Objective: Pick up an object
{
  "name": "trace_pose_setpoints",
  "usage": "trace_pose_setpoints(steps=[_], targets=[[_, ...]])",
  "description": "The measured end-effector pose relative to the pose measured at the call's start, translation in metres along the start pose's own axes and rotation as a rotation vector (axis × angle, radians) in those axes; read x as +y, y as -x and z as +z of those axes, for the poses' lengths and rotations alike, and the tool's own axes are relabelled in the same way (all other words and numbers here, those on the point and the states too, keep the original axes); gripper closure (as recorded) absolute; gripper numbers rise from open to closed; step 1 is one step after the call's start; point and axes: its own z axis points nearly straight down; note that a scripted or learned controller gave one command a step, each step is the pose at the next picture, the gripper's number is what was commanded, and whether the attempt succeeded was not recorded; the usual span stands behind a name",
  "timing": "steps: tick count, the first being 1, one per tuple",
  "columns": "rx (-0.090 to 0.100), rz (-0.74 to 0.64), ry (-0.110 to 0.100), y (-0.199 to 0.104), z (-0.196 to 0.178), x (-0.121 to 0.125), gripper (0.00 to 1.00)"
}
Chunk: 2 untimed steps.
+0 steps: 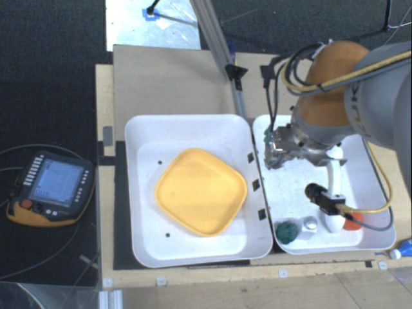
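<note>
Camera view shows the table carrying two white bins. A yellow square plate lies flat mid left bin, corners pointing diagonally, open floor all round. Over the right bin, the claw hovers near its left wall; its opening cannot be told. A green ball sits by the front edge.

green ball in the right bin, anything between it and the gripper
Nothing visible blocks it. The green ball sits at the near edge of the right bin, with bare floor between it and the gripper above.
</note>
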Motion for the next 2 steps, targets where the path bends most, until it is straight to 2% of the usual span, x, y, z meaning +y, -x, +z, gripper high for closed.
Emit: trace_pose_setpoints(steps=[2], targets=[[0.000,0.000,0.000,-0.089,-0.009,-0.043,1.00]])
